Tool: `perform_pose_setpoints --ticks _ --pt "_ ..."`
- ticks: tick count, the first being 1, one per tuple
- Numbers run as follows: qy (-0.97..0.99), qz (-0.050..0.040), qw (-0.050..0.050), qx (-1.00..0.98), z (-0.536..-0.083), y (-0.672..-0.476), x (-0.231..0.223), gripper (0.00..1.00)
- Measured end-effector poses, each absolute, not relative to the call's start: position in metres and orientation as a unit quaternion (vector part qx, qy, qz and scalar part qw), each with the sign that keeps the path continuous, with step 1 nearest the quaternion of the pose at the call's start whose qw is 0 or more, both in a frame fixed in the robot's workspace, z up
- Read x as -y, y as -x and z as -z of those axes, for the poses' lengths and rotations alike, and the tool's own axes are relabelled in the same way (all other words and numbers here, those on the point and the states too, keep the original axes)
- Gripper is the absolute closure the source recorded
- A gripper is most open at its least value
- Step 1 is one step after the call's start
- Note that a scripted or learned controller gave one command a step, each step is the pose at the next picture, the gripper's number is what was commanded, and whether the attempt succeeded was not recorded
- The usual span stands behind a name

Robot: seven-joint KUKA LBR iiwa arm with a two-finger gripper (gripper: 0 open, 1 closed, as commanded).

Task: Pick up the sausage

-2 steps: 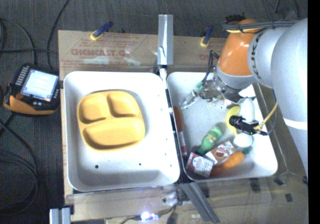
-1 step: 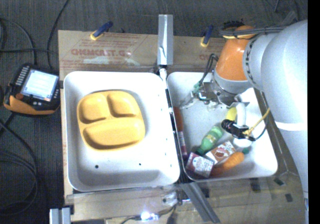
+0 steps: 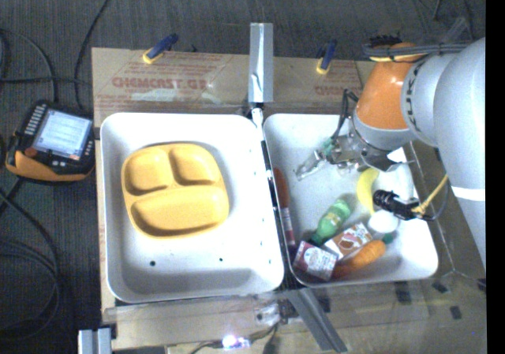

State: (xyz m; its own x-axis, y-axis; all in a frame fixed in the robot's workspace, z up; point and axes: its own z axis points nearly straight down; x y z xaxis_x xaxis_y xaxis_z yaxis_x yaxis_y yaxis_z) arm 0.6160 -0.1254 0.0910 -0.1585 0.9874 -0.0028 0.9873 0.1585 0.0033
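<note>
The gripper (image 3: 309,166) hangs with jaws parted and empty in the right bin (image 3: 300,128), while the sausage (image 3: 282,204) lies hard against the bin's left wall, where a finger could jam or slip off.

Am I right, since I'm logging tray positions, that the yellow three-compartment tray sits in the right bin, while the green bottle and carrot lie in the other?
Not quite. The camera view shows the yellow three-compartment tray in the left bin, not the right. The green bottle and carrot lie in the other, the right bin, as you said.
</note>
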Motion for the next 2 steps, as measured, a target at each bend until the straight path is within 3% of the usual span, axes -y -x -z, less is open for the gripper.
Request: perform_pose_setpoints --ticks 2 --pt "-0.663 -0.0035 0.003 -0.748 -0.0897 -0.6197 0.1290 0.00"
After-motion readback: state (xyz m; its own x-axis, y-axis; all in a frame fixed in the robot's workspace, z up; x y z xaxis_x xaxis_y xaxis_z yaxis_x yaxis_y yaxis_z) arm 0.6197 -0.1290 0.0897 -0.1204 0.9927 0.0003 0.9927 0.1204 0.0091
